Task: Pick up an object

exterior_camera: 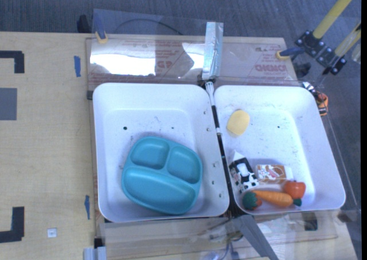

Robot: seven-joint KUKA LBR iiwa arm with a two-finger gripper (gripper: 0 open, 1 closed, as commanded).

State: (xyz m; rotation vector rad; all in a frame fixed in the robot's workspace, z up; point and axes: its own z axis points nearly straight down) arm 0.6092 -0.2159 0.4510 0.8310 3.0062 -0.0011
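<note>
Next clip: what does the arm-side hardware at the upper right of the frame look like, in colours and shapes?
Two slim yellow rods slant across the corner. Black clamps with small knobs sit at their lower ends. I cannot tell whether these belong to the arm or to a separate stand.

2 white bins: left bin [109, 138], right bin [321, 138]. In left: 1 teal divided tray [162, 175], 3 compartments. In right: 1 yellow roundish obj [238, 122], 1 black-and-white toy [243, 174], 1 small printed packet [270, 172], 1 carrot [270, 198], 1 red-orange tomato-like obj [295, 189]. Total 5 small items on right, 1 on left.
</note>
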